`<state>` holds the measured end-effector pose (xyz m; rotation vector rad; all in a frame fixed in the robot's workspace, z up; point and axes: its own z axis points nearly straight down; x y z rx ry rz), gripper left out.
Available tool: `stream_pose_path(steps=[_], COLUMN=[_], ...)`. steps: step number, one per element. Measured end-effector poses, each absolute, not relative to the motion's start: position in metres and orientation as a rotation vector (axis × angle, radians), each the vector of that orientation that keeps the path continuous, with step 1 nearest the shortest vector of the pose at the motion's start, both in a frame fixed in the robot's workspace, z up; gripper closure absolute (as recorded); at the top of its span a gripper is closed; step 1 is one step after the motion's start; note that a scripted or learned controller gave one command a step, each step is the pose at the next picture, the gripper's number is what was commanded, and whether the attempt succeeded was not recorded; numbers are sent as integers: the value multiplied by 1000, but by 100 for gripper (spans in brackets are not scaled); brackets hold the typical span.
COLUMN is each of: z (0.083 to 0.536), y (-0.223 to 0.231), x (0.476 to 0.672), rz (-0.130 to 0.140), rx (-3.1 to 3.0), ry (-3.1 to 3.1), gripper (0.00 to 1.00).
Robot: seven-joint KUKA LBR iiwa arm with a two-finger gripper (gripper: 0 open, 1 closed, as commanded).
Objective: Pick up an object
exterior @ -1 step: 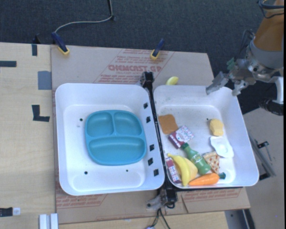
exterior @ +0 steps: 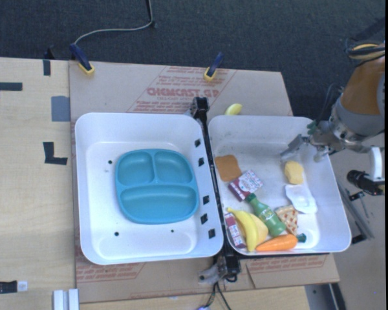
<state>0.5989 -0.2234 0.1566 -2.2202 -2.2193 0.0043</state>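
Observation:
The right bin [exterior: 271,129] holds several toy foods: a yellow lump [exterior: 294,172], a brown toast slice [exterior: 227,167], a red and white packet [exterior: 246,183], a green bottle [exterior: 266,215], a banana [exterior: 248,228], a carrot [exterior: 277,243], a pizza slice [exterior: 287,217] and a white piece [exterior: 301,199]. My gripper [exterior: 306,148] hovers at the bin's far right corner, just above the yellow lump. Its fingers are spread open, with nothing between them.
The left bin [exterior: 90,173] holds a blue divided plate [exterior: 158,185]. A small yellow item [exterior: 233,109] lies on the cardboard just behind the right bin. Black clips [exterior: 199,105] join the two bins along the middle wall. The grey arm [exterior: 362,108] enters from the right.

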Motion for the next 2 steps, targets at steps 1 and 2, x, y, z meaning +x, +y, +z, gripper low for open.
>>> stream_pose_path(steps=[1,2], z=[87,97], y=[-214,-215], x=[591,591], rz=[0,0], rx=[-2222,-2225], ry=[-2226,-2229], gripper=[0,100])
